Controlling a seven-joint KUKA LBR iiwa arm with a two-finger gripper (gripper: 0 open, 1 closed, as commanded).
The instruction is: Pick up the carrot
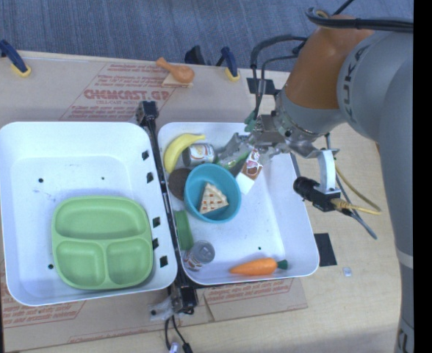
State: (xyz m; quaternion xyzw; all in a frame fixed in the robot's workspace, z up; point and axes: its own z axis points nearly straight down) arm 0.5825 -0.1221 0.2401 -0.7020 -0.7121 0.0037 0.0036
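Camera view, left bin [10, 197]: fills the left half of the frame; green tray [102, 241] in its lower part.
Right bin [293, 226]: centre frame; banana [178, 150] and can [200, 153] at top, blue bowl [212, 192] with a wedge slice in the middle.
Carrot [254, 268]: lower right of that bin, flat against the near wall, untouched.
Gripper [239, 153]: upper centre-right, low over the bin's top edge, well apart from the carrot; its claw state cannot be told.
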